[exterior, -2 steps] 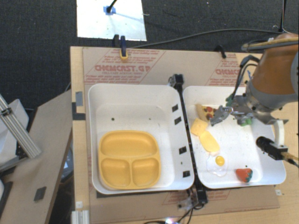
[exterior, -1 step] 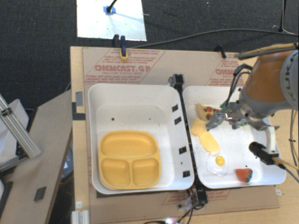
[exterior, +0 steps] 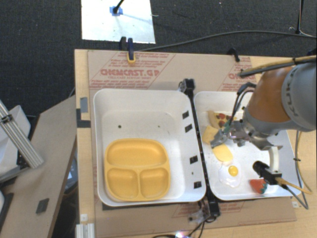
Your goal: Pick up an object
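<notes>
Yellow tray (exterior: 138,168) in left bin (exterior: 143,99), arm (exterior: 277,105) over right bin (exterior: 210,99)

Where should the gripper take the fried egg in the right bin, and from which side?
Grip the fried egg across its thin white rim, coming straight down from above. It lies flat on the right bin floor with open floor around it. The gripper hovers farther back, so it would likely need to shift forward first.

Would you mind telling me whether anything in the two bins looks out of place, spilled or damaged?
Nothing stands out. The yellow divided tray lies flat in the left bin. In the right bin, the fried egg, pizza slice and other toy foods lie loosely scattered, with the gripper among them.
</notes>
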Robot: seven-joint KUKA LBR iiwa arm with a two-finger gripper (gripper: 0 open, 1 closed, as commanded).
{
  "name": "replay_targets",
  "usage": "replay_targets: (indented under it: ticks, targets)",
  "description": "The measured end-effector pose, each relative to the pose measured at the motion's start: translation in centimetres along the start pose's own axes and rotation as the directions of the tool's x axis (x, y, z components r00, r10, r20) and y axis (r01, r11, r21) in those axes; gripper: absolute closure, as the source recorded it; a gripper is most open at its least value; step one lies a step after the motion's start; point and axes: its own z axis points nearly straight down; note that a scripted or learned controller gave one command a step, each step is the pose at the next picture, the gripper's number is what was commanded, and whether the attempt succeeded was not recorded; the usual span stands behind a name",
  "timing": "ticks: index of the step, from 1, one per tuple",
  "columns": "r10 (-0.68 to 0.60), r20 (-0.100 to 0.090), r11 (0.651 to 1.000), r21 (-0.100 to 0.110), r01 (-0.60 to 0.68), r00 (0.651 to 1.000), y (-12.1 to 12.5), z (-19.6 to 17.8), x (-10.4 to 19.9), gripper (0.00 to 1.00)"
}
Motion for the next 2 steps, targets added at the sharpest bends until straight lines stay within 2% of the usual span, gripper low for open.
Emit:
replay_targets:
  ticks: [1, 2]
  targets:
    - [0.001, 0.001, 1.0, -0.006, -0.001, 1.0, 0.2, -1.4, -0.1, 1.0]
    - [-0.004, 0.002, 1.0, -0.01, 0.004, 1.0, 1.3, -6.4, 0.2, 1.0]
